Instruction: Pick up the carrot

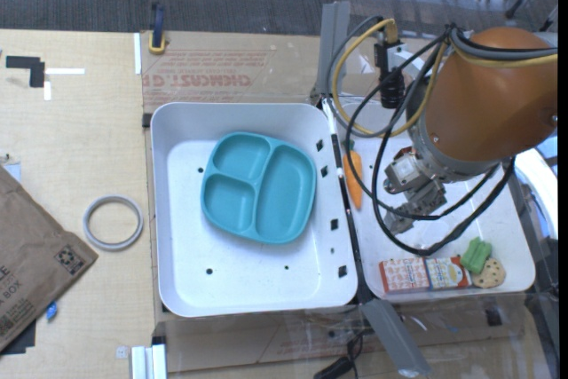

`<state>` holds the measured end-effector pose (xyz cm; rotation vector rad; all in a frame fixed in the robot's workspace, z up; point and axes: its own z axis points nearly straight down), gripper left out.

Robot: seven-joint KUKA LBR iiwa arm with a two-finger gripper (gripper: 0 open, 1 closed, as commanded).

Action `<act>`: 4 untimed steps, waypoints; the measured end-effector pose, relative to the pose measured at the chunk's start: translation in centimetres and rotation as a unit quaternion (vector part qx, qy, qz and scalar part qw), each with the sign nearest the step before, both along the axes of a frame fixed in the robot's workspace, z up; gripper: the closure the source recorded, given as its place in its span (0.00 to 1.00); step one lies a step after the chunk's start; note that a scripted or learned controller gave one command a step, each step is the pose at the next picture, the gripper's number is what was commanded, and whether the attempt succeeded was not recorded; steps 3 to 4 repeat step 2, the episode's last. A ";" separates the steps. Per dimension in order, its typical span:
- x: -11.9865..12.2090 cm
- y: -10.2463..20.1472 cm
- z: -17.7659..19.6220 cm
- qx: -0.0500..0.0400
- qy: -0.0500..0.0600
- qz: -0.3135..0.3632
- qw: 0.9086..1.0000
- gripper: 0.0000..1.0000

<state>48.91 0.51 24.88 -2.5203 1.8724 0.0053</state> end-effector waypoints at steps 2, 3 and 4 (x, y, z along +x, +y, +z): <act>-1.0 -1.9 4.5 0.001 -0.002 0.194 0.981 1.00; -1.0 -1.9 4.5 0.001 -0.002 0.194 0.981 1.00; -1.0 -1.9 4.5 0.001 -0.002 0.194 0.981 1.00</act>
